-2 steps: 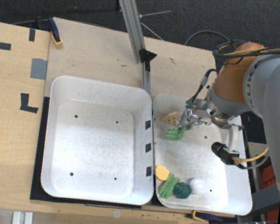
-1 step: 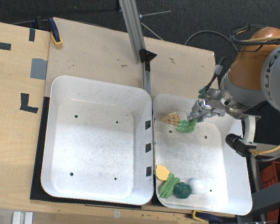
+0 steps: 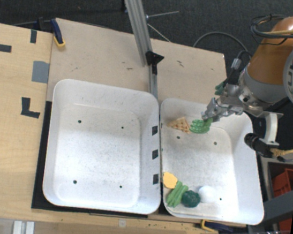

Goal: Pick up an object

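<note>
The gripper (image 3: 209, 117) hangs over the far end of the right bin (image 3: 242, 203), its fingers clamped on a green toy (image 3: 200, 127) just beside a tan waffle piece (image 3: 179, 125). At the near end lie a yellow piece (image 3: 169, 180), a green bundle (image 3: 176, 194), a dark green ball (image 3: 190, 199) and a white ball (image 3: 207, 193). The left bin (image 3: 58, 128) sits alongside

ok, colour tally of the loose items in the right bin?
Green: 3 - light green piece at the gripper tips, light green bar, dark green lump
Yellow/orange: 1 - piece
Tan: 1 - waffle-like wedge
White: 1 - ball
Total: 6
</note>
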Robot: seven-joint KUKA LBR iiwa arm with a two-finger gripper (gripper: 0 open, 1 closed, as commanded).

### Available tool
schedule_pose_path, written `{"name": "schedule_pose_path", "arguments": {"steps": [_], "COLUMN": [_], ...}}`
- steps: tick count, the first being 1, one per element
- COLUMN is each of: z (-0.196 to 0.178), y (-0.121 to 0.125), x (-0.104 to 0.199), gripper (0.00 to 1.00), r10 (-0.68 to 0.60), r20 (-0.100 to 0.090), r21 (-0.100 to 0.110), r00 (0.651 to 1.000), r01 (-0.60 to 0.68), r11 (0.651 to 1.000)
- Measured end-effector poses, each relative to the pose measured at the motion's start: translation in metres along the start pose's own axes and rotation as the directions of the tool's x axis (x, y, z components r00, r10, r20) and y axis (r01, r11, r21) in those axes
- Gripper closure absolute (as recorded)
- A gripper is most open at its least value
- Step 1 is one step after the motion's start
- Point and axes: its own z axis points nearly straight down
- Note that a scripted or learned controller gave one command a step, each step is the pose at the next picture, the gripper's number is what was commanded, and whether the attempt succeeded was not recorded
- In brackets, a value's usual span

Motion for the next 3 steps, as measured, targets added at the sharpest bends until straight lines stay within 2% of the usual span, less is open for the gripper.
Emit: {"name": "schedule_pose_path", "arguments": {"steps": [2,3], "z": [0.025,0.017], "y": [-0.015,-0.028], "x": [0.106,0.156], "gripper": [1.0,1.0], "r10": [-0.005,-0.006], "r20": [-0.002,-0.002], "r21": [0.006,0.005], "r00": [1.0,1.0], "r01": [0.005,0.006], "r11": [1.0,1.0]}}
